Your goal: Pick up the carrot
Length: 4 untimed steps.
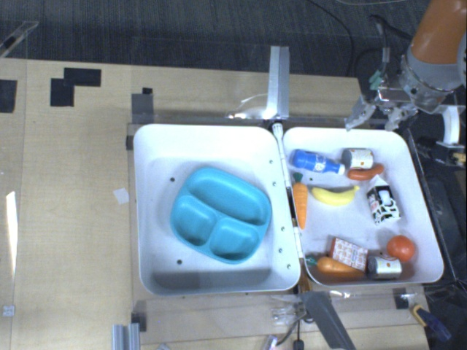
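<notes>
Gripper (377, 115) seen spread open, empty, above the right bin's (427, 195) rim; carrot (300, 204) partly hidden by divider; labels unreadable.

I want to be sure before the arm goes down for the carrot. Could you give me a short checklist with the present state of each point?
1. Carrot in sight, lying in the right bin against its left wall: ok.
2. Top of the carrot free, nothing lying on it: ok.
3. Room around it: not ok on the left, where the wall touches it; the banana lies close on the right.
4. Claw above the carrot: not ok, it hangs over the bin's far rim, well away.
5. Claw free of any load: ok, nothing between its fingers.
6. Right target chosen: cannot tell; a second orange, carrot-like thing lies at the near edge.
</notes>
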Available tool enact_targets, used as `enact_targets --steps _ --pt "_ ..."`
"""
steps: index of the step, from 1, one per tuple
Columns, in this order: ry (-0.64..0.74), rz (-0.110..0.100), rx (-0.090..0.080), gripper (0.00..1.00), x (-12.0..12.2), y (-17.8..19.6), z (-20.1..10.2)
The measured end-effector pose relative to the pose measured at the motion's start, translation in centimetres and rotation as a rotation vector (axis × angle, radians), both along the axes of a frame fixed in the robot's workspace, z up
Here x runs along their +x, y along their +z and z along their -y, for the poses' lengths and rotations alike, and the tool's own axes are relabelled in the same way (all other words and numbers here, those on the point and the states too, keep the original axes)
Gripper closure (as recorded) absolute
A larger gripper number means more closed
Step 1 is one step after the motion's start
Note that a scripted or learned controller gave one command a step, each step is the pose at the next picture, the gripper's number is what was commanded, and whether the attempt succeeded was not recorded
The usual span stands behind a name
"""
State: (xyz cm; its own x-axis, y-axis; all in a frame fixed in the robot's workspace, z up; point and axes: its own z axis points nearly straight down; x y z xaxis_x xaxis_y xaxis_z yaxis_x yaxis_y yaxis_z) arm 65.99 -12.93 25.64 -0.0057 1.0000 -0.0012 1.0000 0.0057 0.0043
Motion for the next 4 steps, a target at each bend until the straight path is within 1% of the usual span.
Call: enact_targets --steps 1,2,3,4 --pt "-0.035 -0.001 0.001 0.00 -6.7 -7.2 -5.1" --pt "-0.030 0.020 -0.004 0.00 -9.9 -15.3 -4.4" --pt "-0.029 0.028 -0.005 1.00 -9.7 -14.0 -4.4" --pt "-0.084 0.001 0.001 1.00 -6.6 -7.0 -6.8"
